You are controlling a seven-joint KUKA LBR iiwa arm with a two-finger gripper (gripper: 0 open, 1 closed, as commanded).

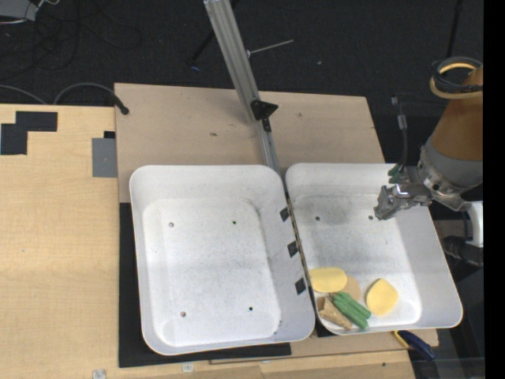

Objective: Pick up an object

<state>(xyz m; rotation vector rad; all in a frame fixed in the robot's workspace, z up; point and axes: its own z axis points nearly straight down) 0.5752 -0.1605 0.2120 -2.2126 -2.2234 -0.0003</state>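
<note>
Well below end effector (388, 204): green object (352, 309).

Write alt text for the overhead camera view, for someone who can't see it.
A grey and orange robot arm reaches in from the right, its gripper over the far right part of the right bin. At that bin's near edge lie two yellow pieces, a green piece and a tan piece. The left bin sits beside it.

White bins (213, 212); two yellow pieces (327, 279), green piece (352, 309), tan piece (337, 315).
</note>
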